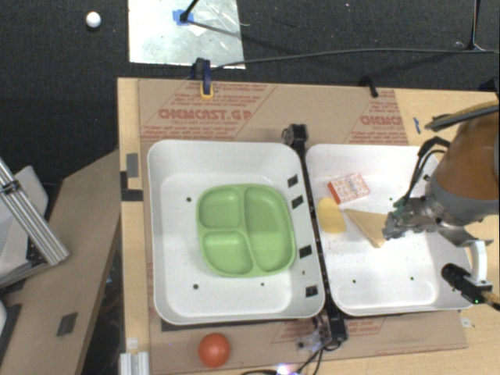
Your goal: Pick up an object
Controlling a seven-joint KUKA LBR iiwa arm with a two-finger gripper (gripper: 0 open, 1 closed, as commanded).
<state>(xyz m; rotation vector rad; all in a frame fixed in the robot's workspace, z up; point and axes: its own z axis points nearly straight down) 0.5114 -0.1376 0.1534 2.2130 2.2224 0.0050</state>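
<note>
Bins sit side by side: the left bin [168, 233] holds a green divided tray [245, 230]; the right bin [391, 287] holds a red-and-white packet [348, 187], a yellow block [330, 216] and a tan wedge [364, 224]. My gripper [393, 223] touches the wedge's right end, at the frame's right; whether it grasps, I cannot tell. An orange ball [214, 349] rests on the cardboard-covered tabletop [234, 108].

Right bin's [367, 299] near half lies open; yellow block [331, 216] crowds its left wall.
</note>
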